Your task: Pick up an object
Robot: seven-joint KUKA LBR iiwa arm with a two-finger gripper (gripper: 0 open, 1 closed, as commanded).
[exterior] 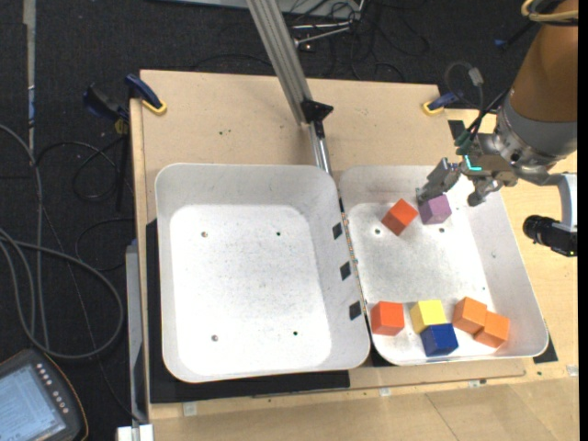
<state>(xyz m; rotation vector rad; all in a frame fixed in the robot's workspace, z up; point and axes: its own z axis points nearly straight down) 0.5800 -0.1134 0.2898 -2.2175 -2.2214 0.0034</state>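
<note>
Landmark for all positions: the small purple cube [435, 209], which sits in the upper part of the shallow white plastic right-hand bin [514, 274]. The grey two-finger gripper [457, 186] hangs just above and to the right of it, as the camera sees it; its two fingers stand apart, one dark fingertip [432, 191] right at the cube's upper-left corner, the other out to the cube's right and clear of it. Nothing is seen between the fingers, so no grasp is recorded. Whether the near fingertip actually touches the cube cannot be told from this slant. Judgement: the cube lies down-left of the claw's midline, so a closing move here would likely call for a short shift that way first, or the near finger may land on top of the cube. Just left of the purple cube, almost touching it, lies a tilted orange cube [400, 217], a crowding risk on that side. Well below the purple cube, along the bin's near wall, sit further coloured blocks [439, 324].
</note>
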